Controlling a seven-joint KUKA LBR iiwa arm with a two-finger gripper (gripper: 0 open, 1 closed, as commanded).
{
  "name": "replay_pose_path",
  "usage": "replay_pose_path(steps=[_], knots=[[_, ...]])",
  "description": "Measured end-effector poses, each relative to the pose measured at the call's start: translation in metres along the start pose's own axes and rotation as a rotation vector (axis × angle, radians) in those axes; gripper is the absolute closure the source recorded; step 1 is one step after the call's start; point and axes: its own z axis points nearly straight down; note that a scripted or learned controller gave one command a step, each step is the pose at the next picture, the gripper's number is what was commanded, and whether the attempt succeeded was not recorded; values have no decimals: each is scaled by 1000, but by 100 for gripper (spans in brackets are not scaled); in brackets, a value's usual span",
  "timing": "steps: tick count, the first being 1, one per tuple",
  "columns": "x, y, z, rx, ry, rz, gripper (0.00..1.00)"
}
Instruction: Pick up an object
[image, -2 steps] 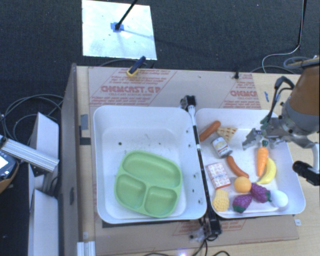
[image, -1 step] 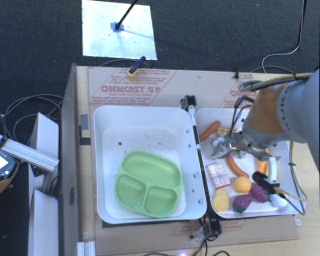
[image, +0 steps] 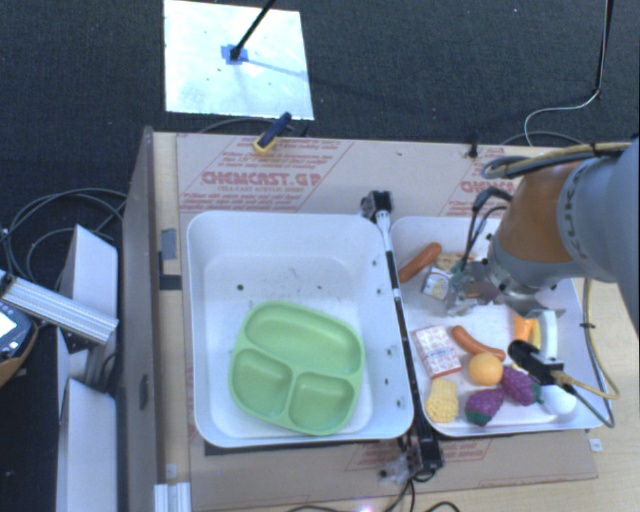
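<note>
The bench (image: 300, 160) is seen from above, with two white bins set side by side at the frame's centre so that items can be moved across. The left bin (image: 215, 240) holds only a green tray (image: 297, 366), laid flat at its lower middle. The right bin (image: 570, 415) holds the loose toy food, so the arm (image: 590, 215) is reached in over it from the right edge of the frame. The gripper (image: 468, 292) is lowered into the upper middle of that bin, just beside a small packet (image: 434, 287) and near a sausage (image: 418, 262). How far the fingers are parted cannot be told, nor whether anything is held. An orange (image: 485, 369), grapes (image: 518, 384) and corn (image: 442, 399) lie at the lower right, apart from the gripper.
</note>
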Motion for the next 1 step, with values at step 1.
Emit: replay_pose_path(steps=[1], knots=[[0,0,0,0,0,0,0]])
